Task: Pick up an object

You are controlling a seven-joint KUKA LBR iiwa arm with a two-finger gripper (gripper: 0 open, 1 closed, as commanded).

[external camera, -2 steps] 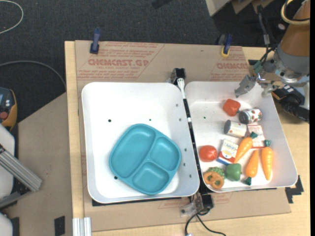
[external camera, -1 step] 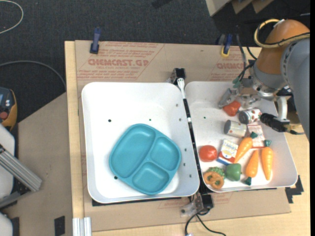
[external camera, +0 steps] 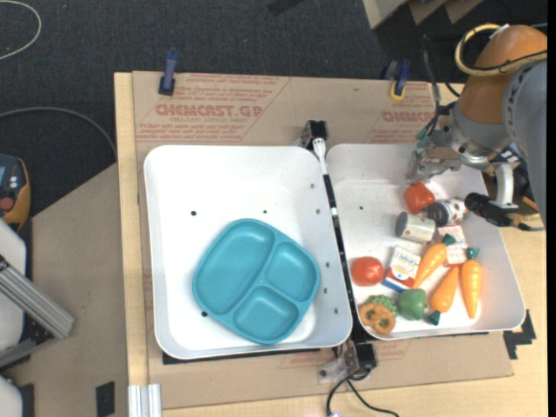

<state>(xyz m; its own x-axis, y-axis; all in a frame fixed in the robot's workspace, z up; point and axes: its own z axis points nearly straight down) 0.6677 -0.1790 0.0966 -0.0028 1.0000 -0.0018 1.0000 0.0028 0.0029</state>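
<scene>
Camera view shows the gripper (external camera: 432, 165) poised at the right bin's (external camera: 365, 159) far edge just above a red tomato (external camera: 418, 197), seemingly lining up a grasp

Tray (external camera: 255, 280) in left bin (external camera: 174, 233)

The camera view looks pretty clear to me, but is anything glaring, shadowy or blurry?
Camera view: even, soft lighting; the white bins look bright but keep their detail; the blue tray casts little shadow; the toy food is sharp; the arm at the right edge looks slightly soft.
</scene>
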